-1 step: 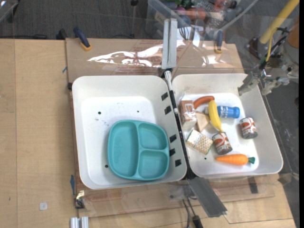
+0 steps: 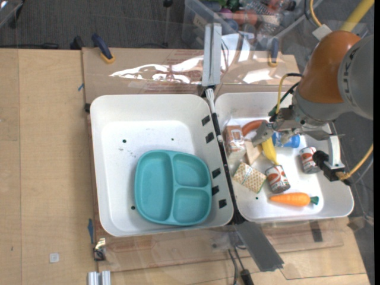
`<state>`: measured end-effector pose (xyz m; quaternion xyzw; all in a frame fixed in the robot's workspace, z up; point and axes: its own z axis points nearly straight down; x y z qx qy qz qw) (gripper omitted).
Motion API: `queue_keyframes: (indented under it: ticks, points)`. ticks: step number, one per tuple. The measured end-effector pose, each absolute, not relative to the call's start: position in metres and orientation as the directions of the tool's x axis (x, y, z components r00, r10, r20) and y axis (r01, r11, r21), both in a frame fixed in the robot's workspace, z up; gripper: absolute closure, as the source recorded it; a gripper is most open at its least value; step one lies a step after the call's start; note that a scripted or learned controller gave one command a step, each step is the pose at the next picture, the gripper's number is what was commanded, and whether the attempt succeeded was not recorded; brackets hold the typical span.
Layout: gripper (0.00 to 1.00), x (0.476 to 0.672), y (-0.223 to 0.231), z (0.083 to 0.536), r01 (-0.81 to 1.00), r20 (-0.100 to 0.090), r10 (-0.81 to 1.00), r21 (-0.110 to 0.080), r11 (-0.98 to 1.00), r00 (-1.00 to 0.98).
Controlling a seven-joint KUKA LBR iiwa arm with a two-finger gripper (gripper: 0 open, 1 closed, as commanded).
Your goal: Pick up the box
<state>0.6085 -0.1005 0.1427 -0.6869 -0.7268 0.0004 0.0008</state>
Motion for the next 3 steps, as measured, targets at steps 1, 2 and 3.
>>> queue_keyframes:
  ticks: [1, 2, 3]
  points:
    - [0.00, 0.657, -0.144, 0.091, 0.995, -0.004, 0.995, 0.014, 0.098, -0.098]
    - [0.00, 0.649, -0.100, 0.091, 0.997, -0.002, 0.997, 0.010, 0.075, -0.075]
    - [0.00, 0.611, -0.098, 0.091, 0.993, -0.003, 0.993, 0.013, 0.118, -0.118]
